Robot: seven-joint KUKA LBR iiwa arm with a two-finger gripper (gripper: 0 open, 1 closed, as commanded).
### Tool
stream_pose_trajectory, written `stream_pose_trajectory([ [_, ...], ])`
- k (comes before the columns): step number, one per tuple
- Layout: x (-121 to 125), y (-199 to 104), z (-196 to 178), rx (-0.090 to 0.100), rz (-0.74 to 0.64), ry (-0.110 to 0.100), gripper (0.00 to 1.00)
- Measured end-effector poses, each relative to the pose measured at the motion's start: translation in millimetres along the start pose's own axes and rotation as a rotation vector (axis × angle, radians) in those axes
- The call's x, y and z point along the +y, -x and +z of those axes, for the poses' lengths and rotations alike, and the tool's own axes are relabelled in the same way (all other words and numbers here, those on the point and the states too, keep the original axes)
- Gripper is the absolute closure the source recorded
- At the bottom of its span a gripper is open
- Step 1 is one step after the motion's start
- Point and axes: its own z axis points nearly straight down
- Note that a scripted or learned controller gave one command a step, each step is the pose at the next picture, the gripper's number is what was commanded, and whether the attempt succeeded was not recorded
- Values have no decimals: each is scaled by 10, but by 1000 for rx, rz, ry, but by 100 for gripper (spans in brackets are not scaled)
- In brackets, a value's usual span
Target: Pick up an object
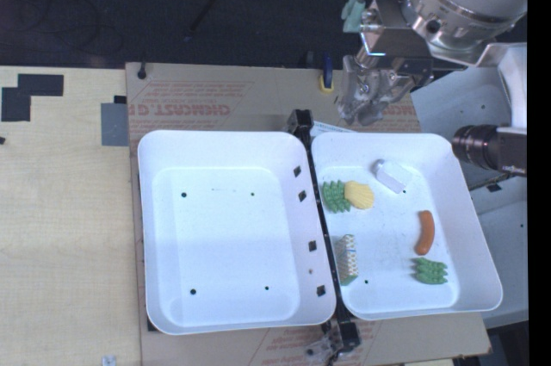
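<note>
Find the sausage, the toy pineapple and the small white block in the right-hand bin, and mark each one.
sausage (pixel 424 232): camera view, middle of its orange length.
toy pineapple (pixel 360 196): camera view, on the yellow fruit body.
white block (pixel 391 178): camera view, centre of its top face.

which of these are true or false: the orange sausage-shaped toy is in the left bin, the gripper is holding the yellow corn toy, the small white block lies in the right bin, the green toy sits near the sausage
1. The orange sausage-shaped toy is in the left white bin. False: it lies in the right white bin.
2. The two-finger gripper holds the yellow corn toy with green leaves. False: the corn lies on the right bin's floor, with the gripper above the bin's far rim.
3. The small white block lies in the right bin. True.
4. The green ridged toy lies just below the sausage in the view. True.
</note>
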Motion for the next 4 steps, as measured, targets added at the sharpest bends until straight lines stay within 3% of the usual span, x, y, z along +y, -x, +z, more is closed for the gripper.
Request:
stream_pose_trajectory([
  [4, 4, -23, -369, -2, -14, -20, 100],
])
